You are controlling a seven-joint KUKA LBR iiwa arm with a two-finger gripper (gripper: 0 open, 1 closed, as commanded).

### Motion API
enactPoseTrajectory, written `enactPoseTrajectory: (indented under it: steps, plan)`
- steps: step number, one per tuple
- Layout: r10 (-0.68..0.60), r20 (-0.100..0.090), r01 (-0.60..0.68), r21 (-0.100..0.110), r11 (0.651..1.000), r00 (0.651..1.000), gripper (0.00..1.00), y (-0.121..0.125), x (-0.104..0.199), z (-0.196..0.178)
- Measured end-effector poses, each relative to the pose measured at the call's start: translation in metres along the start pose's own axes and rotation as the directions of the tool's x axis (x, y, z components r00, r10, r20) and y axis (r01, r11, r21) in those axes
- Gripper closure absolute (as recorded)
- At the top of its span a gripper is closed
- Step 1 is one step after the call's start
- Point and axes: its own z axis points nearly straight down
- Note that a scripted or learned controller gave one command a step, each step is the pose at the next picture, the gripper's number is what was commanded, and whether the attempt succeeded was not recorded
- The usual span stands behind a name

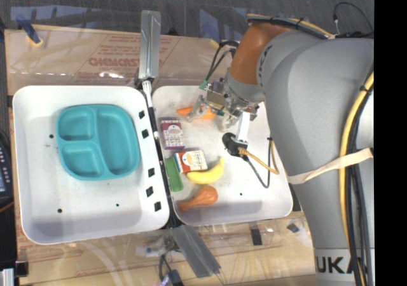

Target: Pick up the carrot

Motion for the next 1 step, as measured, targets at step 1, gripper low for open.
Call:
enactPoseTrajectory:
  steps: [1]
  plan:
    - [-0.145, -0.001, 0.145, -0.011, 0.989, 0.989, 0.0, 0.0095, -0.0199, -0.0222]
